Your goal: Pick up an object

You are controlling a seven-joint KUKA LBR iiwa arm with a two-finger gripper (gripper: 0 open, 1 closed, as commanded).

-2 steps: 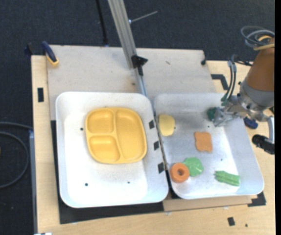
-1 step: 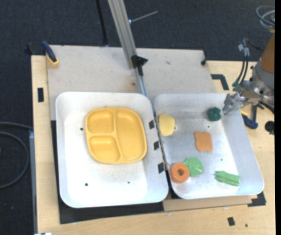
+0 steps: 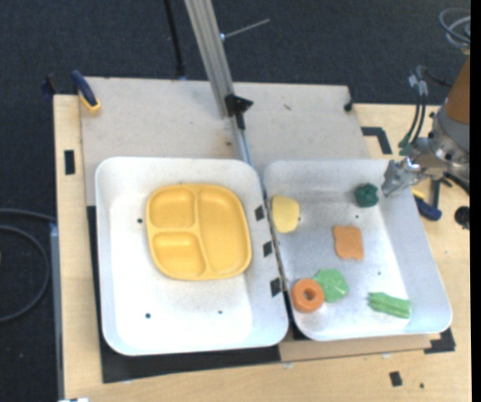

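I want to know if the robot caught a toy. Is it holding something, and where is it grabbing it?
Nothing is held. The gripper hangs at the right bin's far edge, beside the dark green ball, with nothing between its fingers.

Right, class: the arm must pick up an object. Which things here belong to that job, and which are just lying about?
Belonging to the job:
hand
dark green ball
pale yellow piece
orange block
orange ring
light green piece
green pod

Lying about:
yellow divided plate
metal pole
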